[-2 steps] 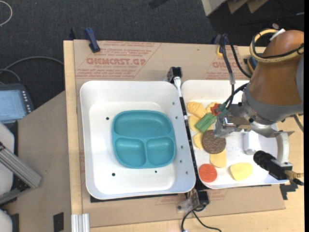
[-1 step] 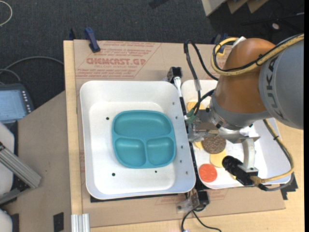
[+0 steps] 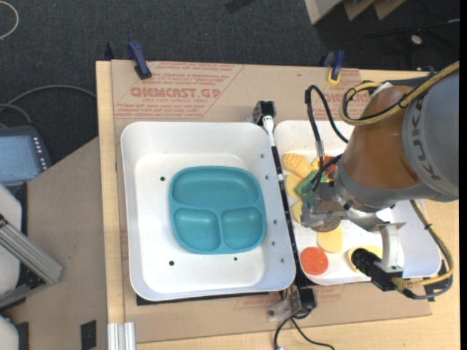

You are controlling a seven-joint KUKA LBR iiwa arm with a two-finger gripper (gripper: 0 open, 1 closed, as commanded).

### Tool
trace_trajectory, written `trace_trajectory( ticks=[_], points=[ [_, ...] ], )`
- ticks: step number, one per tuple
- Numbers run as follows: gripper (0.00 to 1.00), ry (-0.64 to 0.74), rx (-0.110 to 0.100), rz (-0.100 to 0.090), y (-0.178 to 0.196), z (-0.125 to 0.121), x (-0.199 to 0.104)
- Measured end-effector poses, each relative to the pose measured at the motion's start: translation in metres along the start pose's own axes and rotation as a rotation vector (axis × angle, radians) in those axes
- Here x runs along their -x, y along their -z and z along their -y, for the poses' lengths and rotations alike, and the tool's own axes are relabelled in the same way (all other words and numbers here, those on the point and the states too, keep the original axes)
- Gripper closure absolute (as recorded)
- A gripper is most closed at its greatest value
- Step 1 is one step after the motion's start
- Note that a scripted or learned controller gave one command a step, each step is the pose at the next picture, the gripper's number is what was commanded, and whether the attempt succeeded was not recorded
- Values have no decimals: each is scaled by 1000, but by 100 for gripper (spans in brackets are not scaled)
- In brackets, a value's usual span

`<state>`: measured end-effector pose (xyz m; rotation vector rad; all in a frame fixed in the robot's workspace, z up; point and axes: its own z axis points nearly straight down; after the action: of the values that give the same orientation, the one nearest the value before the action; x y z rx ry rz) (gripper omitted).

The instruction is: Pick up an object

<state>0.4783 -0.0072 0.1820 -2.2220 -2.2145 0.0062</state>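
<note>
Two shallow white bins are seen side by side on the bench; the left bin (image 3: 142, 195) bears a teal divided tray (image 3: 217, 208) of smooth moulded plastic with rounded corners; the right bin (image 3: 419, 250) holds the small objects, crowded beneath the arm. The gripper (image 3: 319, 214) is lowered into that cluster, and whether it is clenched or released cannot be told. A ridged yellow piece (image 3: 295, 164) lies just beyond it, a pale yellow piece (image 3: 330, 240) just beside it, an orange disc (image 3: 314, 260) near the front wall. These are judged to be light, rigid plastic toys, likely slippery; the disc is best pinched across its rim, the ridged piece across its narrow width.
</note>
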Motion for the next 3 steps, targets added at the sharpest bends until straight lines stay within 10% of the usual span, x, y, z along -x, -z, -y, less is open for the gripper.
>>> trace_trajectory(
  ticks=[1, 2, 3],
  points=[
    [100, 5, 9, 1, 79, -1, -36],
    [100, 12, 15, -3, 158, 0, -137],
    [100, 1, 3, 1, 143, 0, -62]
  ],
)
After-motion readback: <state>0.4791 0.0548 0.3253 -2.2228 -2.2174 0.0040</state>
